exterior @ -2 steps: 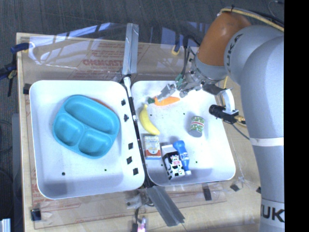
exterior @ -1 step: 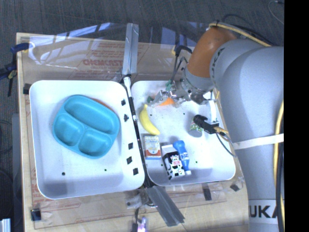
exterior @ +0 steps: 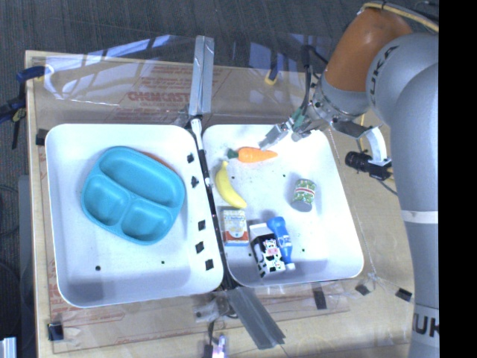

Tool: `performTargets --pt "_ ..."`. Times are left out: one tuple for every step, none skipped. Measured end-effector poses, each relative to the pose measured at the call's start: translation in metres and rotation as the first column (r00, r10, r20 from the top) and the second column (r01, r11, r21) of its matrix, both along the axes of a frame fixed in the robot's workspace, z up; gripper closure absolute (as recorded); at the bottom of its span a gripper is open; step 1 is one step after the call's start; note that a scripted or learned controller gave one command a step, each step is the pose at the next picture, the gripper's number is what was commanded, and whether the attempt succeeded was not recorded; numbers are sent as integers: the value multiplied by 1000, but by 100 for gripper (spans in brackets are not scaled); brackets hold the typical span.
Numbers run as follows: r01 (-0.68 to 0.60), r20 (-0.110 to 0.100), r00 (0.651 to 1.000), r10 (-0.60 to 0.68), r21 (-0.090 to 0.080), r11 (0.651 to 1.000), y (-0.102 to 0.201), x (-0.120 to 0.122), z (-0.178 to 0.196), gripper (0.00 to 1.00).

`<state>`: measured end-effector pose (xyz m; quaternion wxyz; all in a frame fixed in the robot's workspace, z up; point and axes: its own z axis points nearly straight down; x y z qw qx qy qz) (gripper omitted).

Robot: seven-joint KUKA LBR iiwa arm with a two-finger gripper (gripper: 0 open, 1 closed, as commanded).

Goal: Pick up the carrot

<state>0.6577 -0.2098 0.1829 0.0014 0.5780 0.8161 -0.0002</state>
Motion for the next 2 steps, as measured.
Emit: performTargets --pt "-119 13 993 119 -6 993 25 4 -82 0" --pt "-272 -2 962 272 2 962 38 0 -89 0"
